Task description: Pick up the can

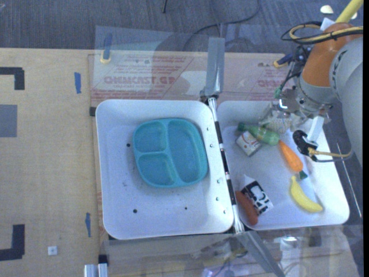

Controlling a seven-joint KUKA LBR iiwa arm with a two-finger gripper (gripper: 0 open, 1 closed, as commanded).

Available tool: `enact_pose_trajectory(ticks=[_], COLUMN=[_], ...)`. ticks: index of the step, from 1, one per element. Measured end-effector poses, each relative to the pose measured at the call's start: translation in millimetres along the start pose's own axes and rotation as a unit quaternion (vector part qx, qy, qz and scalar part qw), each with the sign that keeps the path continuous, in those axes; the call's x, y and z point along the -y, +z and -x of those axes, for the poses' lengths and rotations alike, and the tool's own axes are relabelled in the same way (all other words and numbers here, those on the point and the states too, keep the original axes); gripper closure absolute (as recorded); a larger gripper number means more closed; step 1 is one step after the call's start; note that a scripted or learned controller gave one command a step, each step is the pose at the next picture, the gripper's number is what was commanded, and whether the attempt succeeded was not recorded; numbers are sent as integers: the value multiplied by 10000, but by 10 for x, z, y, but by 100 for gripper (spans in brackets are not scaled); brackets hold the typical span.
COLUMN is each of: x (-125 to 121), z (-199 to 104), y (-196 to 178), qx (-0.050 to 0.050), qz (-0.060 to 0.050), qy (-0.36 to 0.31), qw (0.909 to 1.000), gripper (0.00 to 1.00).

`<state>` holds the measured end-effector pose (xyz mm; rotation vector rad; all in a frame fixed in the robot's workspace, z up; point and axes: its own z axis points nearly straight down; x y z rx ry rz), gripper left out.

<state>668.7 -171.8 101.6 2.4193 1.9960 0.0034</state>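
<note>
A red-orange cylinder that looks like the can (248, 208) lies on its side in the near left corner of the right bin (334, 212), against the wall beside a black-and-white package (257, 195). My gripper (280, 119) hangs over the far part of the right bin, just above and to the right of a green bottle (262, 134). It is well away from the can, with the whole depth of the bin between them. I see nothing held in it.
In the right bin also lie a small white carton (248, 142), a carrot (292, 157) and a banana (304, 197). The left bin (115, 212) holds a teal divided plate (170, 152). Cables (314, 149) trail from the arm over the bin's right side.
</note>
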Motion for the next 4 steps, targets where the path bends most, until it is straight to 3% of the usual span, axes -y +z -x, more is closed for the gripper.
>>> enact_pose_trajectory(ticks=[1, 2, 3, 4], x=[171, 136, 37, 23], z=[74, -395, 292, 285], y=[-793, -377, 95, -18], qx=[-5, -7, -10, 0], qz=[-17, -13, -15, 2], qy=[-297, -689, -537, -549], qw=[9996, 9976, 9986, 9985], gripper=[0, 0, 0, 100])
